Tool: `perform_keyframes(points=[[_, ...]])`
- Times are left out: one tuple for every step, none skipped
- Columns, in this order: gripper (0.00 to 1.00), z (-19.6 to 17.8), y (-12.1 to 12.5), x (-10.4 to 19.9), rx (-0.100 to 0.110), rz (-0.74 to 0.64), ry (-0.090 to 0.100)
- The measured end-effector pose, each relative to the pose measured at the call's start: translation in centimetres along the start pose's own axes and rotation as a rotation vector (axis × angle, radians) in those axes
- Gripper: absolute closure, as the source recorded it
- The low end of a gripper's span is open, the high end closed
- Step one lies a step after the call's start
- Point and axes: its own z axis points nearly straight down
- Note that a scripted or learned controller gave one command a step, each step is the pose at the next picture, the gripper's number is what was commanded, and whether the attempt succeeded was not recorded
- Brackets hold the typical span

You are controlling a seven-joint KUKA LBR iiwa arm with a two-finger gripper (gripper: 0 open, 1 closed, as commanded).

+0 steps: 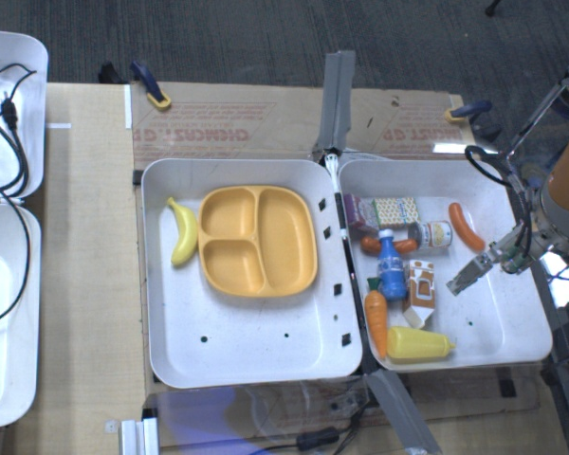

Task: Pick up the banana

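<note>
The yellow banana (182, 232) lies in the left bin (171, 349), against its left wall and just left of the yellow divided plate (259, 240). Nothing touches the banana. My gripper (461, 280) hangs over the right bin (512, 335), in its right half, pointing down and to the left. It is far to the right of the banana, beside a small carton (420, 288), and I see nothing held in it.
The right bin holds a blue bottle (392, 269), a carrot (376, 317), a yellow container (417, 345), a sausage (467, 227), a can (433, 235) and a box (395, 209). A grey divider (337, 102) rises between the bins.
</note>
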Motion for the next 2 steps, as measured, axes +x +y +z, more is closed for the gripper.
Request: perform_keyframes(points=[[0.00,12.62,-0.66,-1.18,-0.002,-0.438,0.000],[1.00,11.74,-0.60,-1.25,-0.004,-0.435,-0.001]])
